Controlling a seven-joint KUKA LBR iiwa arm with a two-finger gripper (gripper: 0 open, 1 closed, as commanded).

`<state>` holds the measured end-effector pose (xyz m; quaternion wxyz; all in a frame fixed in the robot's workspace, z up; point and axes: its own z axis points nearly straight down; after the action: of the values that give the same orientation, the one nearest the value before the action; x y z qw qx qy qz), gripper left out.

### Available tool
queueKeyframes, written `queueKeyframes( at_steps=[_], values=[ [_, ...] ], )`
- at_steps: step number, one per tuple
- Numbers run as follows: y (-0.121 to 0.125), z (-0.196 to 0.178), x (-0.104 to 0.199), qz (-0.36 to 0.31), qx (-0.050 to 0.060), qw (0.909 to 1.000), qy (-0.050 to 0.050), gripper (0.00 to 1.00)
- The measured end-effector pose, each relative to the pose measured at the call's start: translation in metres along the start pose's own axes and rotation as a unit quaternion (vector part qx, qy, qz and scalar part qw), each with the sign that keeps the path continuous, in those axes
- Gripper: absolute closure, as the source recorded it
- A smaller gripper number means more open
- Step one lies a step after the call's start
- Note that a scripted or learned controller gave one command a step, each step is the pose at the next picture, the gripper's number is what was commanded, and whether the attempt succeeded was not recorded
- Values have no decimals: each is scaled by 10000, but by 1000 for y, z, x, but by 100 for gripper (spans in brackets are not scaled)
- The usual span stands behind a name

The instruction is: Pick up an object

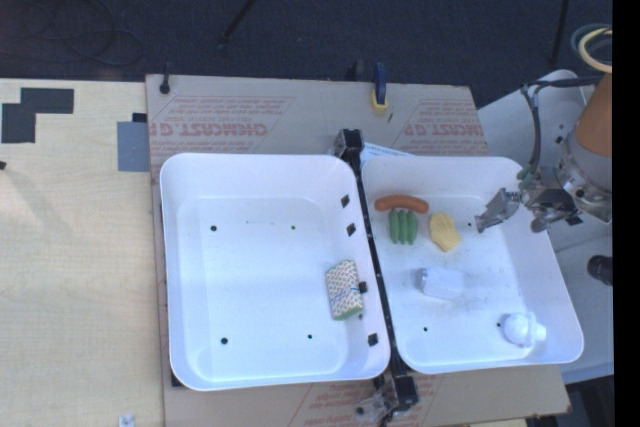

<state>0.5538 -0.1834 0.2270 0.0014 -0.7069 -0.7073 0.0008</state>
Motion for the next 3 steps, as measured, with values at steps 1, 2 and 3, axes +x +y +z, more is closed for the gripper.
queueKeyframes(
  at_steps=[1, 2, 3],
  values=[
    [0, -10, -1, -3, 6, 10000, 4, 100],
    [-79, -36, -32, 26, 8, 10000, 2, 100],
    [-77, -102, 30, -31, -40, 10000, -3, 100]
  ],
)
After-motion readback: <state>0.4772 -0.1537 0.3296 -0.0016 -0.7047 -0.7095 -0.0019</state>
